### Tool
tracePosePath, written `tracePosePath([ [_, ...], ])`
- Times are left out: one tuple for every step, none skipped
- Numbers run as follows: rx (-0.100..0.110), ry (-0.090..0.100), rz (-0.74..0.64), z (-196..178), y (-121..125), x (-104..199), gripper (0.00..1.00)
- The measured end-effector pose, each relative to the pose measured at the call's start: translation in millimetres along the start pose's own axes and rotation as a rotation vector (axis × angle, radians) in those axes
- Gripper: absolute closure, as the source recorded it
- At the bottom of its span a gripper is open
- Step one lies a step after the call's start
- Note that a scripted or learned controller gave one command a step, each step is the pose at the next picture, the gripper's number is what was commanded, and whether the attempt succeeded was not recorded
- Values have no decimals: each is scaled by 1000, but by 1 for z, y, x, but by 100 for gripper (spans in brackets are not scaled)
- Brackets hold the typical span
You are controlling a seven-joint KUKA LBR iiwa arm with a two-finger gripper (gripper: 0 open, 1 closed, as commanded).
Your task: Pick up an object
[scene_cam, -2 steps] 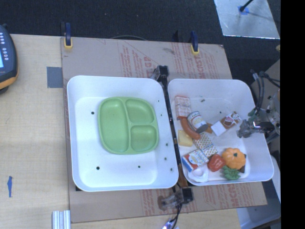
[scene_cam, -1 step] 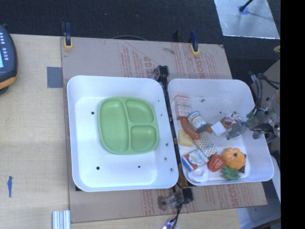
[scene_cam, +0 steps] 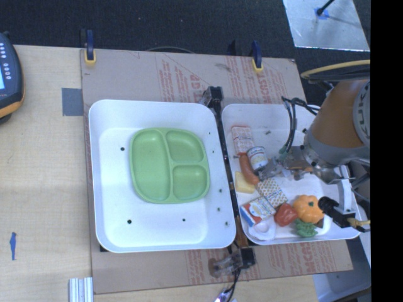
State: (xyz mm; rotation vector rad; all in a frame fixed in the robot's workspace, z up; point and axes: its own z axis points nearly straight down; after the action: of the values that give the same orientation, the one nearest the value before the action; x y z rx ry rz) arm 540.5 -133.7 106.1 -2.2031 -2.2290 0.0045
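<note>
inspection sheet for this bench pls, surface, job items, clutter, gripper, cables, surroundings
surface: two white bins side by side on brown cardboard clamped to a wooden bench; left bin, right bin.
job's things: right bin holds a hot dog, small can, checkered packet, red pepper, orange pepper, green piece, all crowded at its near end.
clutter: green divided plate lies flat in the left bin.
grippers: gripper low over the right bin beside the can; finger state unclear.
cables: black cable loops by the wrist.
surroundings: handheld controller at the bench's left edge; dark floor beyond.
</note>
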Motion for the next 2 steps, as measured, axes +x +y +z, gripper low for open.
tracePosePath([
  [-6, -3, 2, 15, 21, 39, 0],
  [65, 5, 0, 19, 80, 31, 0],
])
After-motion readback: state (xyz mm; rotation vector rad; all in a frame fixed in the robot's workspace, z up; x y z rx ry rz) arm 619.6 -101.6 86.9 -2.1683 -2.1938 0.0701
